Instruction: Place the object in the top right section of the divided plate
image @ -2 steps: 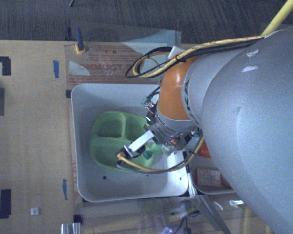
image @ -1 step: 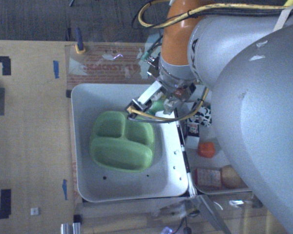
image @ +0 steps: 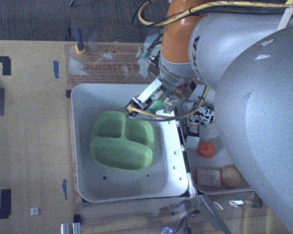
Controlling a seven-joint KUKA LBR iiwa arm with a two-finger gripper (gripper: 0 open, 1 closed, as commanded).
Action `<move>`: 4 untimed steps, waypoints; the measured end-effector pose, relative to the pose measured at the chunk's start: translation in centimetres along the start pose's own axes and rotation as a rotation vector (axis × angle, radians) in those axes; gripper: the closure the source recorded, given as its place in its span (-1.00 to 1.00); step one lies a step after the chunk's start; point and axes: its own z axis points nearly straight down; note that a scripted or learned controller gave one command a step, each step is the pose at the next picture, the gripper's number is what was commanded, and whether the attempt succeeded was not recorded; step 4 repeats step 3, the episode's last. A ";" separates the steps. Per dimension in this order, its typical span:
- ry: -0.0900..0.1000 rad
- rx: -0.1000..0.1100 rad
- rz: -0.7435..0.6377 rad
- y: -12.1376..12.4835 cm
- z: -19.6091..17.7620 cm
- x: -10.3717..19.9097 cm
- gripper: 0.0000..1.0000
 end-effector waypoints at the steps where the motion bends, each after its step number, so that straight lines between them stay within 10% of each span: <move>1: 0.000 0.001 -0.001 0.0 0.0 0.0 -1.00; 4: 0.004 -0.002 0.134 1.5 -6.8 2.4 -1.00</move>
